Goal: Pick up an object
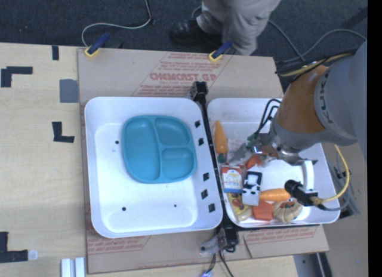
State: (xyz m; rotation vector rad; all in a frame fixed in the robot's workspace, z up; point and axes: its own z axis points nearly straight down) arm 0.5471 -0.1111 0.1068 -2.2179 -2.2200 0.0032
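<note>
Grey arm [322, 108] hangs over the right bin [325, 210]; gripper [258, 150] state unclear. Descend straight onto one carrot [220, 137], avoiding neighbouring clutter.

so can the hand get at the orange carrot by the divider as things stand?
Probably yes. The carrot lies bare at the right bin's left edge, nothing on top; the hand hangs just right of it. The divider wall alongside may crowd a finger.
</note>
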